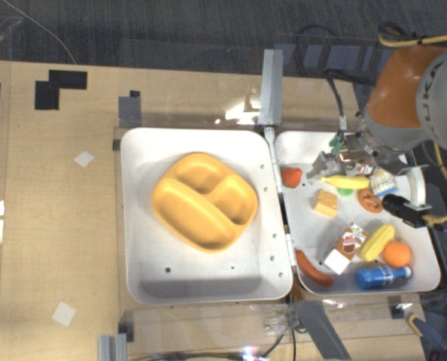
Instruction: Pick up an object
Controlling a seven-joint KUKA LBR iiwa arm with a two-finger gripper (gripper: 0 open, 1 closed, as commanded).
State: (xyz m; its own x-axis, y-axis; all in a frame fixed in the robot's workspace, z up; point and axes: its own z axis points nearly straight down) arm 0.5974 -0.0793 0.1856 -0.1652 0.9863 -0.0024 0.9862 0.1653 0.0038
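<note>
1 hand (335,159) hovers low above banana (345,181).

I saw a yellow plastic banana (345,181) lying flat in the right bin's far part. A small green piece touched its right end.

A wooden bench (50,224) bears two shallow white bins side by side, the left bin (144,273) holding a glossy yellow plastic divided dish (204,200), with black squares (56,87) marked on the bench's far left and dark carpet (171,6) beyond.
</note>
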